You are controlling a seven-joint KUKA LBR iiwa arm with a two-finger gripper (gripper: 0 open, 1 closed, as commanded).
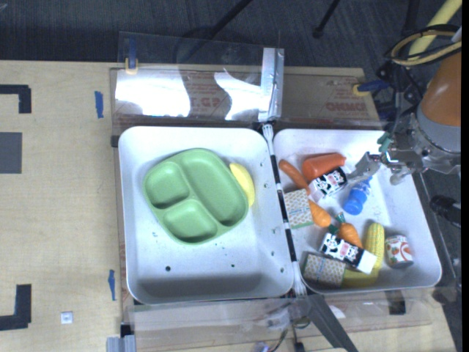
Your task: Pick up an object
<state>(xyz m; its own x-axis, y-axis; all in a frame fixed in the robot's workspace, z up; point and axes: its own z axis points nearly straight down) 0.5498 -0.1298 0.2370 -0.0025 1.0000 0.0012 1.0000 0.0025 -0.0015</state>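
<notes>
Right bin (429, 229), approach stage; you should bring the gripper (368, 165) straight down over one item and close only once it sits between the fingers, clear of its neighbours; the fingers appear parted and empty; the blue bottle (355, 199) lies just below and beside the gripper, with the cow-print carton (329, 183) close by.
</notes>
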